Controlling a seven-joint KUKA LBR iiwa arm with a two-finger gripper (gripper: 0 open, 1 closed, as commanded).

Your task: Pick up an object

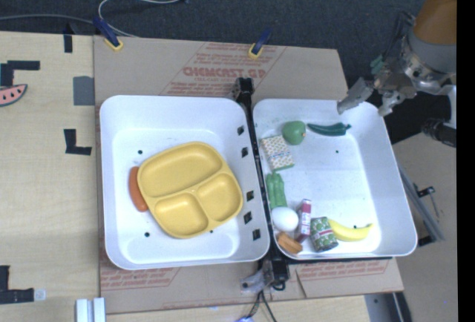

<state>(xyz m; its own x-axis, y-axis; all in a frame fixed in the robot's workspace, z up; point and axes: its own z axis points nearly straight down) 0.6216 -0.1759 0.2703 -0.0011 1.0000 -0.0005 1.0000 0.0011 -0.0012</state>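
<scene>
Gripper hovers w/ nothing in it, jaws apart, right of the green pepper, prob. light, stiff, slippery; grip mid-body.

Grey arm with its orange band reaches in from the right, wrist angled down and leftward. The two-finger metal gripper hangs at the upper right, one grey finger jutting left, the other finger just beside it, nothing between them.
</scene>
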